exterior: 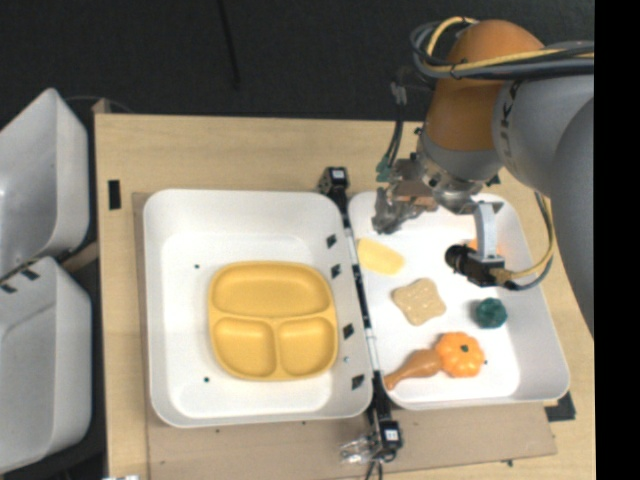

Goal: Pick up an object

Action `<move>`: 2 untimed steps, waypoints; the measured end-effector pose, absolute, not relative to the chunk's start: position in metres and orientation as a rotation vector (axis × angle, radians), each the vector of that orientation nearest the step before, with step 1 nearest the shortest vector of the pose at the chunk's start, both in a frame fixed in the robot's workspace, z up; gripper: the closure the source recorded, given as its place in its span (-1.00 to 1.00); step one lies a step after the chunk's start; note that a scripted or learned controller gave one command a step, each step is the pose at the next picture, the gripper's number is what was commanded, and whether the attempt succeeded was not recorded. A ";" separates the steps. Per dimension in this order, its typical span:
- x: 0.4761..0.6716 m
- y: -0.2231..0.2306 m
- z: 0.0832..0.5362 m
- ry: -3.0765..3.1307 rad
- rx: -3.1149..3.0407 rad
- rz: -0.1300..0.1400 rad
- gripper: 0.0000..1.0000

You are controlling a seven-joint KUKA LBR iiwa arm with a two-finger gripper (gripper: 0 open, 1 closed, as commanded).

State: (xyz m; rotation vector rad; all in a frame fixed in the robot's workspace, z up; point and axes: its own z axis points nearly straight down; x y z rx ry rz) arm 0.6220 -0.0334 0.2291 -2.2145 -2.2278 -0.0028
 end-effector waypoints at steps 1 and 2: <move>0.591 0.020 0.236 -2.228 -2.213 -0.001 1.00; 0.556 0.066 0.235 -2.227 -2.212 0.003 1.00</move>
